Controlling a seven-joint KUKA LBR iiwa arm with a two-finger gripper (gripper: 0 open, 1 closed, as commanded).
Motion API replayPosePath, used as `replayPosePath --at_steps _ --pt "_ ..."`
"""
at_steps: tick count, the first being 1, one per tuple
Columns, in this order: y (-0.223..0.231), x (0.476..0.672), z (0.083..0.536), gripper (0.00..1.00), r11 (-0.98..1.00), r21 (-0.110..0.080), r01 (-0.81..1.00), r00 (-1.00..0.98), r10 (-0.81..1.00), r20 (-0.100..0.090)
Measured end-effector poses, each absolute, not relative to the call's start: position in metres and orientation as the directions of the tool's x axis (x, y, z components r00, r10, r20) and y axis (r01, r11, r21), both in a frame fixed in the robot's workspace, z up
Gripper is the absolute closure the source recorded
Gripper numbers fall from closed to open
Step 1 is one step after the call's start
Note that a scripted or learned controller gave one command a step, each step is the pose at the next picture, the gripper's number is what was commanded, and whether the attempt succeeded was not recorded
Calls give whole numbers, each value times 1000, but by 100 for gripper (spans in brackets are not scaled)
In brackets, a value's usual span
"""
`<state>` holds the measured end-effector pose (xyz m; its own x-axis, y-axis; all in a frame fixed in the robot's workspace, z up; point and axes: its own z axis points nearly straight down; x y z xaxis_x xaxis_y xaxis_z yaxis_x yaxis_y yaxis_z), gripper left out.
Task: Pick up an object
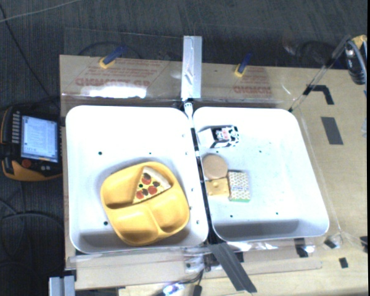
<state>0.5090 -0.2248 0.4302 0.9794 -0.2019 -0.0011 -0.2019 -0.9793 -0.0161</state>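
Note:
The left bin (86, 140) holds a yellow divided plate (126, 217) with a toy pizza slice (152, 184) lying in its upper compartment. In the right bin (283, 165), close to the dividing wall, lies a small black-and-white toy (224, 135). Below it sit a round tan disc (214, 165), a tan square piece (217, 189) and a pale green patterned block (239, 185), all touching or nearly so.
A metal post (192, 66) stands behind the seam between the bins. A handheld control pendant (34, 142) lies left of the bench. Dark equipment with a yellow tip (356, 57) shows at the top right edge. Blue and yellow clamps (113, 57) sit on the back panel.

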Motion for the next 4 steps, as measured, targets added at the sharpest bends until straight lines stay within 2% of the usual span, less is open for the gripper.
replayPosePath --at_steps 1,4 --pt "-225 496 431 100 -979 -19 -205 979 -205 1" --pt "-225 493 432 100 -979 -22 -203 979 -203 6"
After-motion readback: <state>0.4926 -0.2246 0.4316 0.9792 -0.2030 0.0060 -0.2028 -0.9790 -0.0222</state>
